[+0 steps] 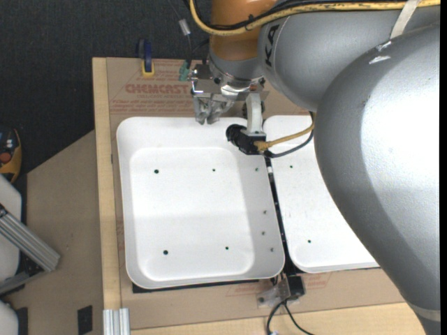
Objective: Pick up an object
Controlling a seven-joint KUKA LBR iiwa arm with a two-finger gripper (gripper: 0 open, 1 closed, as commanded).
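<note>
**Gripper at the far rim of the left bin, nothing seen between its fingers**

The big grey KUKA arm (363, 138) takes up the right side of the camera view, sweeping in over the right-hand shallow white plastic bin (307, 208) and covering much of it. Its orange band (241, 9) sits above the wrist, with yellow and black cables looped around it. The left-hand shallow white plastic bin (188, 208), the landmark here, lies on a brown cardboard-coloured board (112, 117) printed with red lettering; only small dark dots mark its floor.

The wrist points down toward the far edge of the left bin. The two-finger metal gripper (204, 116) hangs right at that far rim, its tips close together, narrow rather than wide, and no object shows between them. Just right of the gripper, near the left bin's far right corner, is a black fitting (241, 138) with a yellow cable. No loose object to pick up is visible in either bin.
</note>
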